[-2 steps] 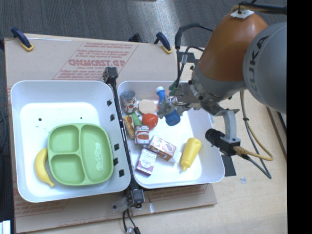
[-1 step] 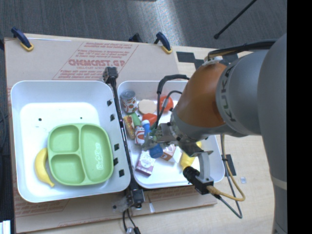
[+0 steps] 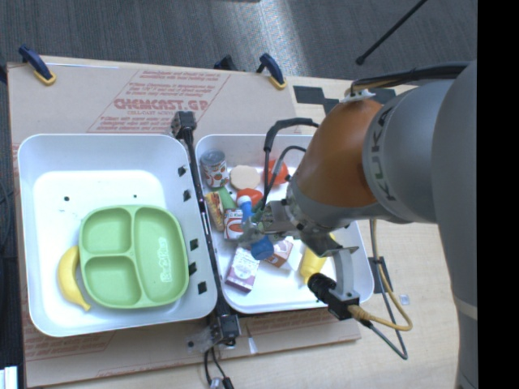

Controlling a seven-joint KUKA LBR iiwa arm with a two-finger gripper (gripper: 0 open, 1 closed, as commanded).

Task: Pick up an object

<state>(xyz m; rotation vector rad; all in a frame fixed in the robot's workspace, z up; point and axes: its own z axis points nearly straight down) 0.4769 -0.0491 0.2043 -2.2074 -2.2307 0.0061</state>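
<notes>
The gripper (image 3: 258, 232) is down inside the right bin (image 3: 357, 286), low among the clutter, and from here I cannot tell how it stands or whether it has hold of anything. A blue piece (image 3: 262, 250) sits right under it, toward six o'clock. A small carton (image 3: 242, 271) lies at about seven o'clock from it, a yellow object (image 3: 311, 262) at four o'clock, and a can (image 3: 214, 168) up at eleven o'clock near the bin's far corner. The arm's orange band (image 3: 345, 156) bulks over the bin from two o'clock. Over at nine o'clock, the left bin (image 3: 32, 168) carries a green divided plate (image 3: 134, 256) with a banana (image 3: 70, 278) touching its left edge.
</notes>
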